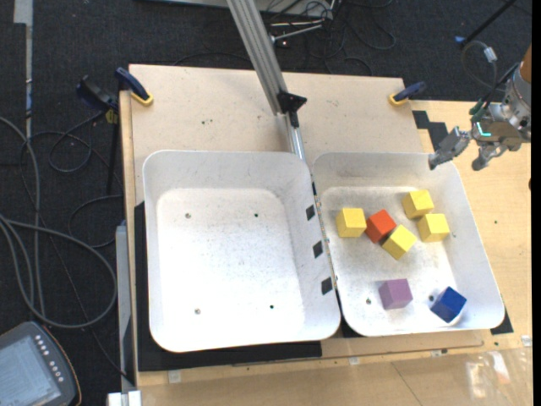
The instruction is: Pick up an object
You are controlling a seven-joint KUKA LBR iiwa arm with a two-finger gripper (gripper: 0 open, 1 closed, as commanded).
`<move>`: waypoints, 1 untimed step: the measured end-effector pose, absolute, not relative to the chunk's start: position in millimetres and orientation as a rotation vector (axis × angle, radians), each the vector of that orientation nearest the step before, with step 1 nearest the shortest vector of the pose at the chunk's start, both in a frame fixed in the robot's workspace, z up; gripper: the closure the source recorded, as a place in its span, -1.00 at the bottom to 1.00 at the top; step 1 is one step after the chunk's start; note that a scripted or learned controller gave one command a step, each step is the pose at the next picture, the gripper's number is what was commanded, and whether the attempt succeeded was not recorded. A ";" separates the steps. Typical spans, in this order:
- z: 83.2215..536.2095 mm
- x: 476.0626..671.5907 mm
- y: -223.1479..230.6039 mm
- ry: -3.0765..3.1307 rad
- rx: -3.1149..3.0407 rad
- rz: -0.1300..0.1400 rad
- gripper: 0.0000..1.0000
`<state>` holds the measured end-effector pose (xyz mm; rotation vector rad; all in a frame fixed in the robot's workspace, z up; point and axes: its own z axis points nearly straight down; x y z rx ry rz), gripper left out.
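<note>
Right bin [473,252] holds small stiff, likely light cubes, the purple cube [395,293] and blue cube [449,304] lying apart for easiest grip across flat sides; gripper [461,152] hovers spread wide, empty, at the bin's far-right corner.

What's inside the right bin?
Right bin holds seven blocks: four yellow blocks, an orange block, a purple block and a blue block. Floor beneath them is covered.
</note>
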<state>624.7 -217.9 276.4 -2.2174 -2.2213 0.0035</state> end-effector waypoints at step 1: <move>279.0 625.5 -217.6 -2.226 -2.218 0.002 -1.00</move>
